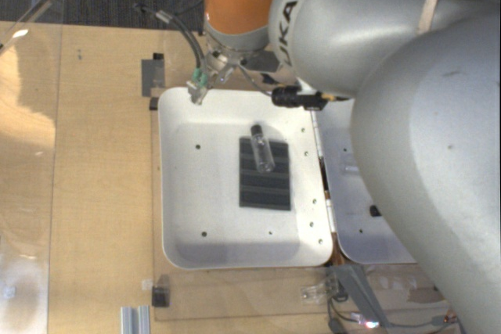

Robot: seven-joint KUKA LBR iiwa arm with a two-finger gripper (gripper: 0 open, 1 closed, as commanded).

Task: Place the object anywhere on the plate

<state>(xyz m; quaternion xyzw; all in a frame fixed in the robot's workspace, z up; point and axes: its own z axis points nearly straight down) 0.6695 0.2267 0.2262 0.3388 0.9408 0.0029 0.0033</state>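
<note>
Two white bins [180, 192], wooden bench [86, 192]

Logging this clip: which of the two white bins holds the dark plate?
The left bin: the dark ribbed plate lies in its middle with a small clear object on it. The right bin sits largely under the arm.

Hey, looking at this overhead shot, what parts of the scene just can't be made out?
- Gripper: small and partly under the orange wrist, so the camera view leaves its state unclear.
- Right bin: mostly covered by the grey arm.
- Small clear object on the dark ridged plate: see-through and too small to identify.
- Clear item below the left bin: too faint to name.
</note>
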